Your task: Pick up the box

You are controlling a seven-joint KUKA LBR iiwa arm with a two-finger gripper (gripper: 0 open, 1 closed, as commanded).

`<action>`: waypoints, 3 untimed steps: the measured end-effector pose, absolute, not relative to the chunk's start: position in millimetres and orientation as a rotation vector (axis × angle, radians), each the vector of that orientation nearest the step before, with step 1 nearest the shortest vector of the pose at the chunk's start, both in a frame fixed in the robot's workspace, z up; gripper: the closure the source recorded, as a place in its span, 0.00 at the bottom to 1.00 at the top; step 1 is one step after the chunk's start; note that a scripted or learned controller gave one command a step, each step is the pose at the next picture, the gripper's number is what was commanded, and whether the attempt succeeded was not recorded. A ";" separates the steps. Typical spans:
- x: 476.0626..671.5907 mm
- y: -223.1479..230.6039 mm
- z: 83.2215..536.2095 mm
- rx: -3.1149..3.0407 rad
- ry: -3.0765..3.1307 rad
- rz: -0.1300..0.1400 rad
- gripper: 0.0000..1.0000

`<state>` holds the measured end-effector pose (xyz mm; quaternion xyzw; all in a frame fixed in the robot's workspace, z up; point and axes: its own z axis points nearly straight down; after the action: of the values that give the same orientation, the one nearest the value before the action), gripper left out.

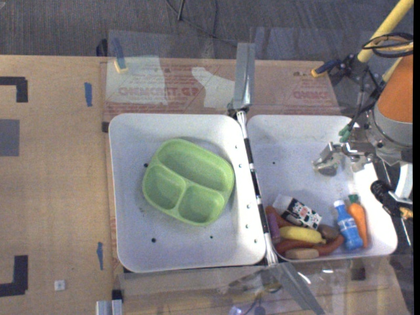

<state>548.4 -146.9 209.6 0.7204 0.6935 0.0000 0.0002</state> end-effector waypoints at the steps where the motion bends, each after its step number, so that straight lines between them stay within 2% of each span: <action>1: 574.0 -102.1 86.2 2.570 1.804 0.004 0.00; 2: 574.9 -102.8 97.1 2.571 1.799 0.009 1.00; 3: 664.3 -101.8 254.6 2.669 1.656 -0.001 1.00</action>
<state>664.3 -101.8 254.6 0.8497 0.5273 -0.0003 0.0004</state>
